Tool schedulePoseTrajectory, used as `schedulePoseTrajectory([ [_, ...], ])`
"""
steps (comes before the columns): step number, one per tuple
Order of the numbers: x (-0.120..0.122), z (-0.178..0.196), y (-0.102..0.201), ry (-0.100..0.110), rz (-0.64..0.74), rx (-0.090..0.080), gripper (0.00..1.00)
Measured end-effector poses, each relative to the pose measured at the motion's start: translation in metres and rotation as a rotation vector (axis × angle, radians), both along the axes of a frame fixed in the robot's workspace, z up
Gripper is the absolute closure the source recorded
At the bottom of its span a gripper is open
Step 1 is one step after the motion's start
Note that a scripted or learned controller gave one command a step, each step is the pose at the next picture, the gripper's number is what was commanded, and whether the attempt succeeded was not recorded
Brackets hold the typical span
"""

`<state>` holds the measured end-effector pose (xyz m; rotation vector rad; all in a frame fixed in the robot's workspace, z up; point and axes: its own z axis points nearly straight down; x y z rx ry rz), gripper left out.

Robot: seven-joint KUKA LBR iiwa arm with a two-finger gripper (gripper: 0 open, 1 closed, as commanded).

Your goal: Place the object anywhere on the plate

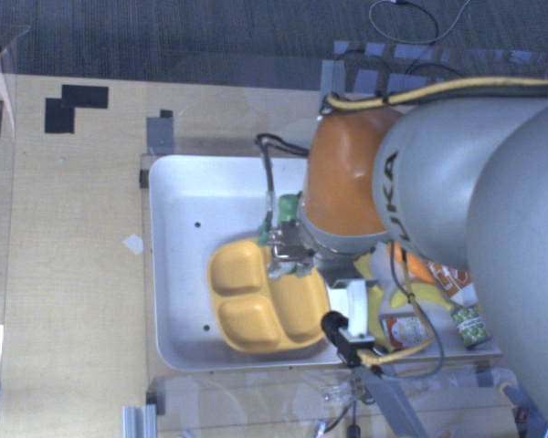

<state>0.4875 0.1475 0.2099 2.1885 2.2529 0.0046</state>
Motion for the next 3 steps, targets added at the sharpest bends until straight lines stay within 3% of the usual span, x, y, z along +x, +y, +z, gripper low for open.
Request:
schedulePoseTrajectory([
  [1, 0.023, -0.073, -0.037, 0.003, -0.052, -0.001, 1.00],
  [2, 0.000, 0.002, 0.003, -0.001, -0.104, 0.000, 1.00],
  [3, 0.000, 0.002, 0.003, -0.001, -0.105, 0.000, 0.00],
])
